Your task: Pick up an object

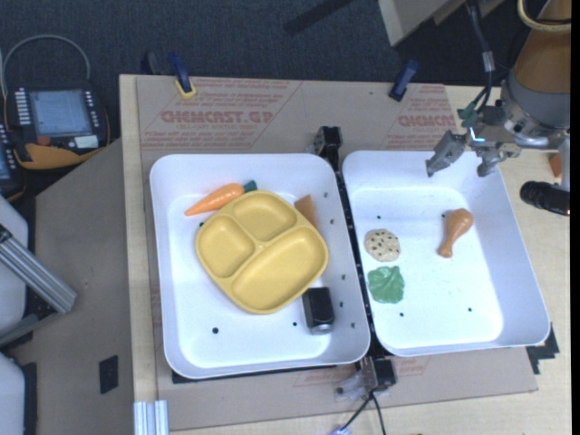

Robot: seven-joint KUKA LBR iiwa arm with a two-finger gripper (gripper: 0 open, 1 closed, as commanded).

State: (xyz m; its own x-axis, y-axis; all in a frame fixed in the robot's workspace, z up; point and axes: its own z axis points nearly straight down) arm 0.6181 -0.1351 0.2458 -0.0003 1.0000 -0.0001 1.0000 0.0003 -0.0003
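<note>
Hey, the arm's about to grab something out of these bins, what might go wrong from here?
1. The round chocolate-chip cookie and the green leafy lettuce piece lie close together near the right white bin's left wall, so a grasp may hit the wall or nudge both.
2. The open two-finger gripper hangs over that bin's far rim and could clip it descending.
3. The tan toy drumstick is thin and slanted, so it may slip.

At the upper right of the frame, the arm (544, 71) shows an orange band above a grey, rounded wrist ring. Below it sits the gripper (467, 157), of dull grey metal, with two slim angular fingers (443, 157) and a small green patch near its base. A dark cable runs alongside the arm.
</note>
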